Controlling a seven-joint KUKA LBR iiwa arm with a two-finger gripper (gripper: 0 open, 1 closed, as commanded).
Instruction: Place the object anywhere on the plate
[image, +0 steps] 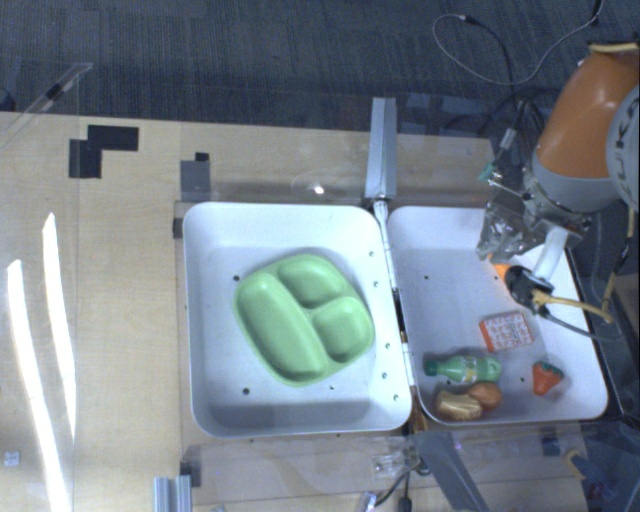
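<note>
- Several small things lay in the right bin (450, 262), and none was on the plate (303, 317); which of them was the task's object could not be told.
- Near that bin's front edge, a green bottle (462, 368) lay on its side, long axis running left to right along the edge, its narrow end pointing left.
- Just in front of the bottle, touching it, sat a brown piece of toy food (467, 402) in the front corner area.
- A red-and-white packet (505, 331) lay flat toward the bin's right side, and a small orange-red item (546, 377) sat near the right front corner.
- The green plate, with three compartments, lay in the middle of the left bin (215, 250), set at a slant to its edges.
- The gripper (508, 240) hung over the right bin's far right corner, above the objects; whether its fingers were apart or together could not be told.
</note>
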